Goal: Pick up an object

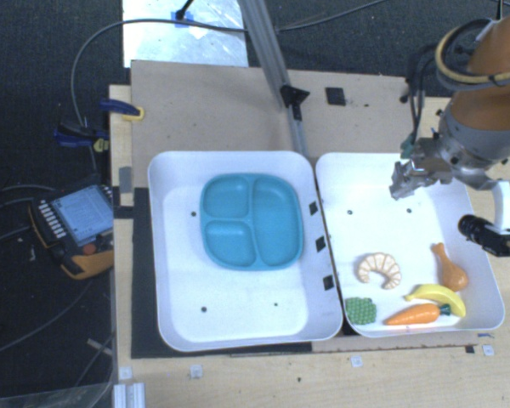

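Camera view. Gripper (405, 182) over upper right part of right bin (357, 177); finger state cannot be told; nothing seen between them. Items well apart from gripper, at bin's near end: croissant (380, 269), chicken drumstick (450, 267), banana (437, 297), carrot (412, 315), broccoli (361, 310) in near-left corner. Left bin (178, 313) holds blue divided plate (252, 221).

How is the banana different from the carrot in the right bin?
The banana is yellow and curved; the carrot is orange, straight and tapered. The banana lies just above the carrot, closer to the bin's right wall. Both are toy foods lying flat in the right bin's lower corner, touching or nearly so.
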